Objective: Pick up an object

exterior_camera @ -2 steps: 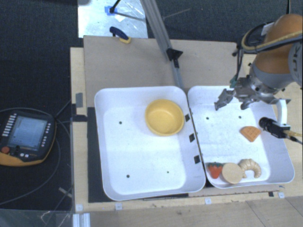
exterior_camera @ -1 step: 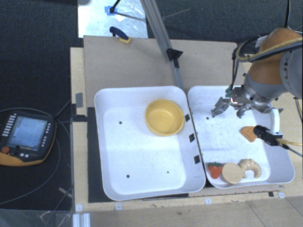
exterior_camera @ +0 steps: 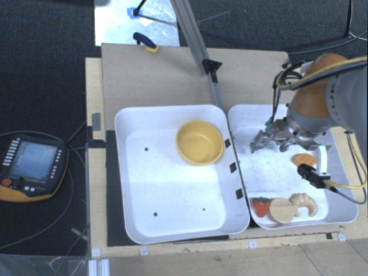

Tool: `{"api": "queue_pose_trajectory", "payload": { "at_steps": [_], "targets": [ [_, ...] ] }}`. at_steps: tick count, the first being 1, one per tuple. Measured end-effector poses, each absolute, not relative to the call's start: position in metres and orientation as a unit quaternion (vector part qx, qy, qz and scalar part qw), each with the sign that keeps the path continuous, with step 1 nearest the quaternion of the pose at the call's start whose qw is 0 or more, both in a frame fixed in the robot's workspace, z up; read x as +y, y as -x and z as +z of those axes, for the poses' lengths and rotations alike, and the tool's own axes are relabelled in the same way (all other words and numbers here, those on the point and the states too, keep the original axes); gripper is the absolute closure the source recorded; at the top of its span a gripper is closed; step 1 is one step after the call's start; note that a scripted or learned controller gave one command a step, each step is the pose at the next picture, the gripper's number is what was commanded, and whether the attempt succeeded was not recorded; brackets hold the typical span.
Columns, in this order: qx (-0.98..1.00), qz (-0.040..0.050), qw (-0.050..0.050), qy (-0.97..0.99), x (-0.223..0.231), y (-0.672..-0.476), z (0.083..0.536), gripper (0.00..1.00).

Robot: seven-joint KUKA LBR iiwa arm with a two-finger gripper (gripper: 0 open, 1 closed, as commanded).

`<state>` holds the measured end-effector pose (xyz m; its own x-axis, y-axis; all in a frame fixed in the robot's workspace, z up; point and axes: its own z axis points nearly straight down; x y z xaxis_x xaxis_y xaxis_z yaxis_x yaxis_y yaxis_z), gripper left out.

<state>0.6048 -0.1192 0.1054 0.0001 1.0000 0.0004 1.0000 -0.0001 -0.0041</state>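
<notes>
At the far left, on the dark floor beside the bench, lies a handheld control pad (exterior_camera: 30, 167) with a lit screen and a yellow-orange casing, its cable trailing off across the carpet. The bench top (exterior_camera: 167, 76) is bare brown board behind the bins, and a small clamp (exterior_camera: 145, 41) with a blue handle and yellow tip sits at its back edge. A grey metal pole (exterior_camera: 192, 30) slants down from the top of the view to the gap between the bins.

The left bin (exterior_camera: 167, 211) holds a single yellow bowl (exterior_camera: 199, 142), upright, near its back right corner.

The right bin (exterior_camera: 253, 125) holds the other small objects. Along its front edge sit a red strawberry-like toy (exterior_camera: 261, 207), a round tan disc (exterior_camera: 282, 210) just beside it and touching or nearly so, and a pale curved croissant-shaped piece (exterior_camera: 305, 202) next to the disc. Further back on the right side lies a small orange piece (exterior_camera: 304, 160).

The gripper (exterior_camera: 270, 142) hangs over the back middle of the right bin, above bare white floor, well apart from the front-row objects and near the orange piece. Whether its fingers are apart or together cannot be told from this angle; nothing is seen between them. Above it rises the grey arm (exterior_camera: 345, 102) with its orange band (exterior_camera: 313, 94).
</notes>
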Motion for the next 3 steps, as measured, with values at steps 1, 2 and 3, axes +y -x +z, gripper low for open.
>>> {"api": "queue_pose_trajectory", "payload": {
  "at_steps": [1, 2, 3],
  "targets": [
    [-0.707, -0.0007, -0.001, 0.707, -0.119, -0.607, 0.119, 1.00],
    [-0.707, -0.0016, -0.002, 0.707, -0.125, -0.616, 0.174, 1.00],
    [-0.707, -0.0013, -0.002, 0.707, -0.125, -0.617, 0.212, 1.00]
  ]
}}
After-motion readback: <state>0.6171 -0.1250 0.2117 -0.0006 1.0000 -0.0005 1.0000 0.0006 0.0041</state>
